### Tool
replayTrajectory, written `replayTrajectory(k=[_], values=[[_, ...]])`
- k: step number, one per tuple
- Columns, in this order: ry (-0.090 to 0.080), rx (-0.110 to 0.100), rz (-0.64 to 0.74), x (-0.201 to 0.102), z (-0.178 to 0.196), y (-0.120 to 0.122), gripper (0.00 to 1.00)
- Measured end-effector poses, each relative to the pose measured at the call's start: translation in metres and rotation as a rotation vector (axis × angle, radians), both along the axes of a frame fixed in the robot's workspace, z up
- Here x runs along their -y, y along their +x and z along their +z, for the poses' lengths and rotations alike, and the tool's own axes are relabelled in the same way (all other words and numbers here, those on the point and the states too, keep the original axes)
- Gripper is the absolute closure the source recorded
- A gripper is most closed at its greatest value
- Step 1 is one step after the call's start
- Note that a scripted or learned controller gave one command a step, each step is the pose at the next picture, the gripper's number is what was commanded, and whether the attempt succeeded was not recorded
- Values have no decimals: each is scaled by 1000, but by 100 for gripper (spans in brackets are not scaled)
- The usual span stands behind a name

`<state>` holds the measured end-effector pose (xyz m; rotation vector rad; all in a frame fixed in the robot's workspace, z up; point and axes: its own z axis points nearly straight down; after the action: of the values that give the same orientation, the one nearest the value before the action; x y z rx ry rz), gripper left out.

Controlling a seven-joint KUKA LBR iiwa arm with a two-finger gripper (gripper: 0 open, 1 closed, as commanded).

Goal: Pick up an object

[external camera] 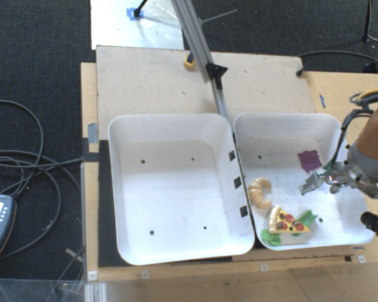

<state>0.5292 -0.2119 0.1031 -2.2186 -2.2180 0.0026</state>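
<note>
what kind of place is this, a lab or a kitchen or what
Most likely a robotics lab or test cell: a robot arm reaches over two white bins on a bench, toy food such as a pizza slice lies inside one, and loose cables run across dark carpet.

Grey arm with orange band (373, 145) cut off at right edge; green flat piece (305, 219) partly hidden under pizza-slice toy (288, 221), perhaps leaf.

I see dark carpet (31, 49) around my bench (151, 80); cables (25, 162) lie left of it.
</note>
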Motion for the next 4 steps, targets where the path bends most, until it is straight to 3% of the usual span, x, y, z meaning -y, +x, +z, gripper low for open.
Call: replayTrajectory(k=[1,2,4], values=[[-2,4,1,0,-13,1,0],[-3,7,1,0,-1,2,100],[-5,13,6,-1,106,6,100]])
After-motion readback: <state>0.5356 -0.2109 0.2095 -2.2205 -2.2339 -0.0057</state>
